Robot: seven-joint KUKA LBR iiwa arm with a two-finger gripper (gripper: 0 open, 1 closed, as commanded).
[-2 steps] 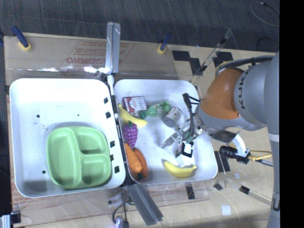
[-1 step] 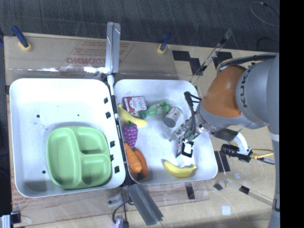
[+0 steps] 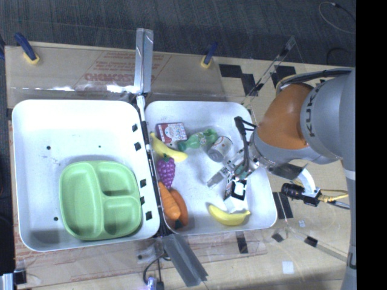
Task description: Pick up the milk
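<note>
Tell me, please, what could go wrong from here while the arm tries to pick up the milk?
1. The gripper is low beside a banana, apart from the milk across the right bin, so it may close on the wrong item.
2. Another banana lies against the milk and may get dragged.

A divided plate (image 3: pixel 100 198) lies in the left bin (image 3: pixel 36 119). In the right bin (image 3: pixel 199 109), the milk carton (image 3: pixel 172 132) sits at the back left, a banana (image 3: pixel 167 149) just before it, then grapes (image 3: pixel 166 170) and a carrot (image 3: pixel 172 203). Another banana (image 3: pixel 228 215) lies front right, under the gripper (image 3: pixel 234 177).
</note>
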